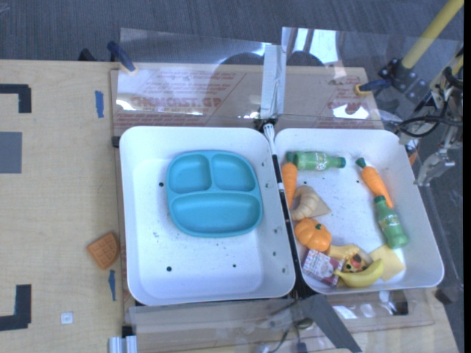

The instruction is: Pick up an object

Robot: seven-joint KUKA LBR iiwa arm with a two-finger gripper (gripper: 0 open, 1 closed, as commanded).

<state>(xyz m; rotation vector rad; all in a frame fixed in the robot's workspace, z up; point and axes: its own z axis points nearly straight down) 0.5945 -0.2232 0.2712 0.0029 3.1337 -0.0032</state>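
We take the blue divided plate (213, 193) as our landmark; it lies flat in the middle of the left bin (140, 271), with bare speckled floor all round it. Everything there is to pick up lies right of the plate, in the right bin (427, 271). Nearest the plate is an orange carrot (289, 182) along the wall between the bins. Just beyond it are a beige wedge-shaped piece (310, 204) and a small orange pumpkin (314, 234). Right of the plate's far edge a green bottle (316, 160) lies on its side. Farther right, a second carrot (375, 183) lies end to end with a second green bottle (391, 223). Right of the plate and nearer the camera, a red-and-white packet (320, 265) touches a banana (363, 274). Left of the plate, on the bench outside the bins, sits a brown waffle-like square (104, 249). We cannot tell the state of the claw.
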